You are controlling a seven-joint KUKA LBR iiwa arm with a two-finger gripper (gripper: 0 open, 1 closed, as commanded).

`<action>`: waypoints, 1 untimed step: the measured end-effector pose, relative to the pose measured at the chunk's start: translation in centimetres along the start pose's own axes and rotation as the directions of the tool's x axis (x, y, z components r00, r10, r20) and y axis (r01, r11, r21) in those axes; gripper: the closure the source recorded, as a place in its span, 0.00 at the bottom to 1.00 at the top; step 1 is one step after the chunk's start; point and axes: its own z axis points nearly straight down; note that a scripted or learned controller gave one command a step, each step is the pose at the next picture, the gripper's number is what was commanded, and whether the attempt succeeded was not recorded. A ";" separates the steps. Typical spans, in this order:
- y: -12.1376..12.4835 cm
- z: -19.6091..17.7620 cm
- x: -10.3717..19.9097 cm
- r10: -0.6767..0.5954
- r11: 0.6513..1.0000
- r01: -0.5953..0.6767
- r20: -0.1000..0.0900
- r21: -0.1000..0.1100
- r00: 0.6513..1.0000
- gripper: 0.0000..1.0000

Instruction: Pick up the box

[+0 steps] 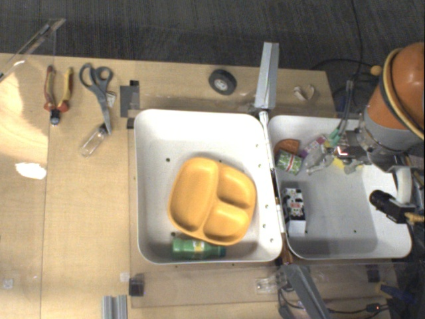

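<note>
No text, label or number is legible on any item in either bin.

Set high above the bench [80, 198] and fixed, looking down at a slight slant. Faces the wooden top nearly square on, with the far edge and a strip of dark carpet [166, 12] along the upper part of the frame. Placed far enough back to take in both white bins whole: the left bin [149, 178] near mid-frame, the right bin [345, 205] toward the right side. Catches the arm [398, 98] entering from the right, cropped by the frame edge. Takes in loose tools on the bench at upper left, scissors [99, 92] and pliers [56, 92], small but legible.
</note>
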 end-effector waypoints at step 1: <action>4.8 2.7 0.4 -0.098 0.995 0.098 0.001 -0.001 0.995 0.00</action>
